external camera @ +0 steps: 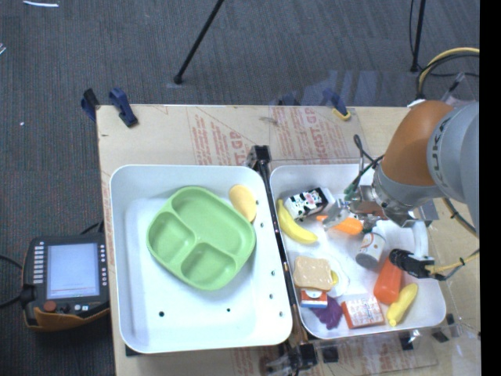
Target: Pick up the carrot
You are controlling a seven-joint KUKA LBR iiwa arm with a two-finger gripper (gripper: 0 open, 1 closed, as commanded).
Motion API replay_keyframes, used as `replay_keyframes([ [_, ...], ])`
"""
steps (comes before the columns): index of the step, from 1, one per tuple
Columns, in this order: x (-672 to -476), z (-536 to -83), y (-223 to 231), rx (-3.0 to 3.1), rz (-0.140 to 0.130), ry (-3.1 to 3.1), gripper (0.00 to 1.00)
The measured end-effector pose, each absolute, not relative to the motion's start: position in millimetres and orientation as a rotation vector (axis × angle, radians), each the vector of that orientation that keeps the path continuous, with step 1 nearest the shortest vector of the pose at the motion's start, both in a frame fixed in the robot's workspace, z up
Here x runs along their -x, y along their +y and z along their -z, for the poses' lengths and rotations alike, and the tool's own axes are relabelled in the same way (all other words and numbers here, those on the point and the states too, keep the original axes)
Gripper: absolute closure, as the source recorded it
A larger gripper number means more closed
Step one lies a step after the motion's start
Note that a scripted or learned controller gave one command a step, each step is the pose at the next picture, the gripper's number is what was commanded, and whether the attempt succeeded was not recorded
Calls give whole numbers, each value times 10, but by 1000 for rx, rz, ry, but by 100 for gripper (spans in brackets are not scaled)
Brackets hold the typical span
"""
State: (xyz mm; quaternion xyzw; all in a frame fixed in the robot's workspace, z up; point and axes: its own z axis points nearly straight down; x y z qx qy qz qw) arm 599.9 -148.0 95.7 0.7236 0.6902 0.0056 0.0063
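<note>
On the bench [196,131], two white bins sit side by side, touching along a dark seam. Reaching in from the right, the arm [438,159] bends over the right bin [434,308], its orange band above the wrist. The left bin [133,319] holds a green plate [202,237] with three compartments, lying tilted, and a yellow lemon-like piece [243,202] just beside the plate's upper right rim.

Low over the middle of the right bin is the gripper [358,214]. The carrot [347,226], a small orange piece, lies directly under it, touching or nearly touching the fingertips; whether the fingers have closed on it I cannot tell, since the wrist hides them.

Around it in the right bin: a banana [296,224] along the left wall, a black-and-white carton [305,202] just above it, a sandwich-like slab [313,272] below, a grey can [370,251] just right of the carrot, an orange bottle [387,282], a yellow corn-like piece [401,304] near the lower right corner, a red-and-white box [362,312], a purple piece [333,312] and a small red-and-blue box [314,297].

Left of the bench, on the floor, rests a tablet [70,276].
</note>
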Motion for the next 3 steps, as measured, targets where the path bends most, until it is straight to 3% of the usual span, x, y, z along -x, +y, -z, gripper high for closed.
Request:
replay_keyframes([
  [1, -6001, -1077, -1516, -2265, -12, 2153, 100],
  [2, -5258, -854, -1398, -2106, 4, 2341, 100],
  [3, -4840, -2360, -1481, -1790, -5, 2573, 100],
])
